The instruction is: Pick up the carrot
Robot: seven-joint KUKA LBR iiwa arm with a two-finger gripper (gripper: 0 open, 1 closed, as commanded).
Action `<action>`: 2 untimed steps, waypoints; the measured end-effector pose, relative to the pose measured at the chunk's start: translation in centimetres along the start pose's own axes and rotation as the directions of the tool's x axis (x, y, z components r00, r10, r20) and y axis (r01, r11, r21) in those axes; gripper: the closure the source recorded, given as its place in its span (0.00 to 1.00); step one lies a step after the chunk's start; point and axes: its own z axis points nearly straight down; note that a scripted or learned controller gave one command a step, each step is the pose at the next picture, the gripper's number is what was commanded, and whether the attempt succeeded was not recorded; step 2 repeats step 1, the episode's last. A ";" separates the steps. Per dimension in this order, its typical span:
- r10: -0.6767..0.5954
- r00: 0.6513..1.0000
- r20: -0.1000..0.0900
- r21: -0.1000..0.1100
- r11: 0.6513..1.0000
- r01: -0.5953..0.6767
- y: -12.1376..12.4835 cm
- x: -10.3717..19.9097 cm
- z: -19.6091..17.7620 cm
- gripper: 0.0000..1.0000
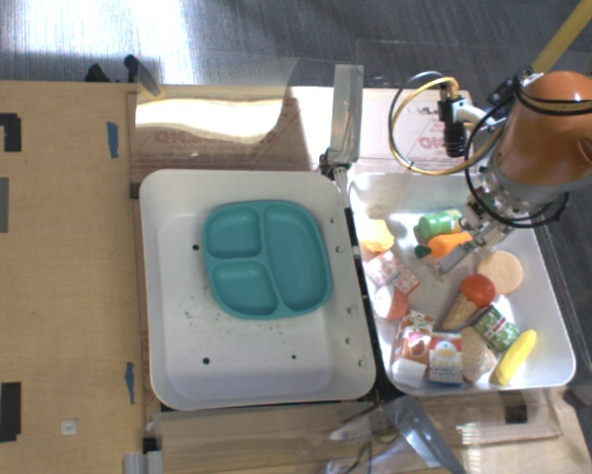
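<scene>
While the gripper (470, 248) is reaching into the right bin (557, 309), fingers closing around the carrot (446, 246), green item (439, 225) sitting just behind.

Tray (267, 258) in left bin (167, 294); carrot (446, 246) in right bin (552, 344), pincer (470, 248) just beside.

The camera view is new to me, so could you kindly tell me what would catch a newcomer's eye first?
Most striking is the teal divided plate, alone in the middle of the left bin. Next comes the orange band of the arm at upper right, above the pincer, which hangs low beside the carrot in the right bin. That bin is crowded with toy foods, including a yellow banana near its lower right corner.
</scene>
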 end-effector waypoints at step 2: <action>0.135 0.991 0.002 -0.003 0.991 -0.135 0.5 -1.7 0.1 0.00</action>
